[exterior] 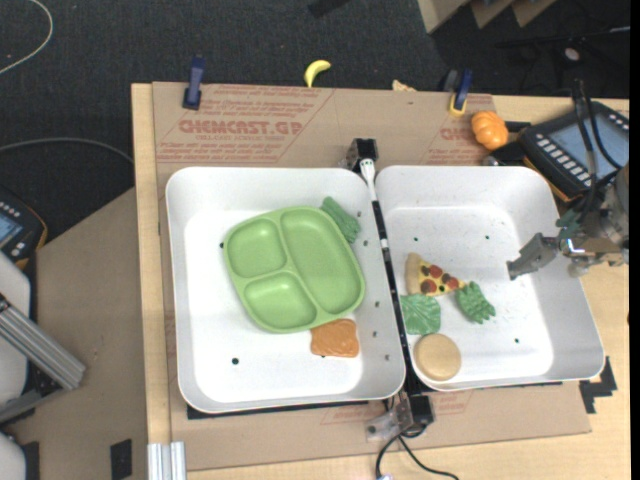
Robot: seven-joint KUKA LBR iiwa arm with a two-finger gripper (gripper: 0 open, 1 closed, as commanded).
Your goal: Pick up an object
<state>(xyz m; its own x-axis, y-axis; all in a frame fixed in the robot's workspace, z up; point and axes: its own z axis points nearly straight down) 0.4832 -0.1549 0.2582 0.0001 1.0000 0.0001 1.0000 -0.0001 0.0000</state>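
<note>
So the bench (150,268) has two white bins side by side. Left bin (200,298) holds a big green divided plate (292,268), a green leafy bit (343,220) poking out at its top right, and an orange nugget-looking piece (335,340) touching its lower edge. Right bin (520,268) has a pizza slice (430,276), two small green leafy pieces (421,313) (476,302) and a round tan cookie (438,357) near the front. The gripper (527,260) sits over the right bin's right side, nothing in it; can't tell how its fingers are set.
</note>
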